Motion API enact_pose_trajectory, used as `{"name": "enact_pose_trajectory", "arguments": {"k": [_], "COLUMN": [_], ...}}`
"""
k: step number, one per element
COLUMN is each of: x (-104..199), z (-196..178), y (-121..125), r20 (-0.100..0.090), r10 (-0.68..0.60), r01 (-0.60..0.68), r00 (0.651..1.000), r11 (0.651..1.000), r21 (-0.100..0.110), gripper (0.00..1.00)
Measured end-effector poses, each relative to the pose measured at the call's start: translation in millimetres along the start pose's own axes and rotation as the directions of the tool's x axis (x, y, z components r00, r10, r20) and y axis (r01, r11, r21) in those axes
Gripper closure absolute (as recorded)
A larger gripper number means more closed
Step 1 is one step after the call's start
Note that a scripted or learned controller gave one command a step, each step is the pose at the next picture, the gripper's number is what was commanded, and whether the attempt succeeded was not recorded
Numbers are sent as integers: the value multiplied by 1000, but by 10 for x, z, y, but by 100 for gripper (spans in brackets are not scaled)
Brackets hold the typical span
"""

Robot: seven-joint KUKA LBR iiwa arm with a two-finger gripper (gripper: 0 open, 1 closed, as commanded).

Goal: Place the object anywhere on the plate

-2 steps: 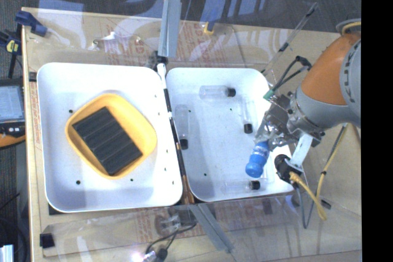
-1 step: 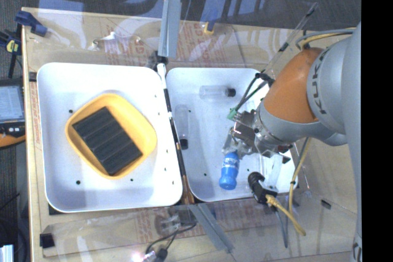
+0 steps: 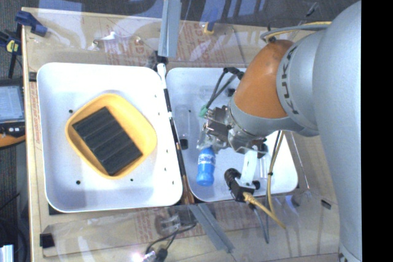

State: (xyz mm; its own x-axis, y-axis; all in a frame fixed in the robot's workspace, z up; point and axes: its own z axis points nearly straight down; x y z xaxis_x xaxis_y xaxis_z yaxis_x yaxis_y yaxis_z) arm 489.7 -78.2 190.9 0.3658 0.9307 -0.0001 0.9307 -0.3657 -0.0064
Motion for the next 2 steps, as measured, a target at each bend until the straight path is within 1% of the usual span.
{"name": "enact_pose_trajectory", "arguments": {"k": [1,2], "x": [544,541], "z": [-4,-5], "y": [96,98], "r20": [1,1], "r10": [-70,-69], "r01": [70,69], "r00": [998,998], "r11": [998,998], "r21": [-2,-3], "gripper": [100,0]}}
